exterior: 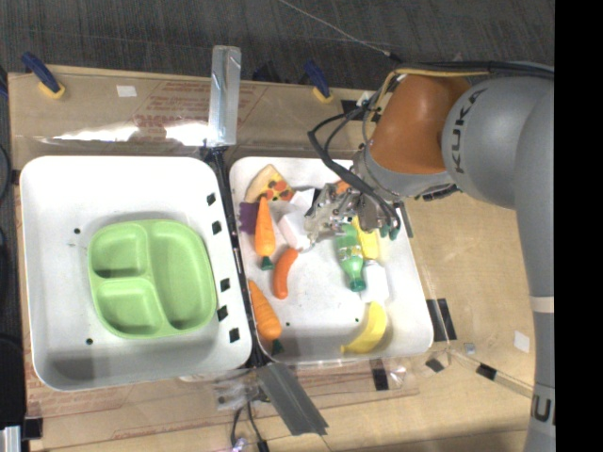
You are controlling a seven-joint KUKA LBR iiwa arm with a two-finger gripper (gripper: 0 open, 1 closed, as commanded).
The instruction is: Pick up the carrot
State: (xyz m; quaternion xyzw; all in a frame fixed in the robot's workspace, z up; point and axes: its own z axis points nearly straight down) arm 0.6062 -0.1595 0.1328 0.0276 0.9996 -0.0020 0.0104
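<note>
An orange carrot point(265, 230) lies lengthwise near the left wall of the right bin point(415, 281), just below a pizza slice point(268, 185). A second orange carrot point(265, 314) rests against the bin's front-left corner. Between them lies a shorter orange-red sausage-like piece point(283, 271). My gripper point(327, 215) hangs over the middle of the right bin, a little right of the upper carrot and apart from it. The wrist and cables hide its fingertips.
Under the wrist sit a green bottle point(352, 264) and a yellow piece point(368, 243). A banana point(369, 330) lies at the front right and a purple piece point(248, 217) by the left wall. The left bin point(47, 196) holds a green divided plate point(151, 276).
</note>
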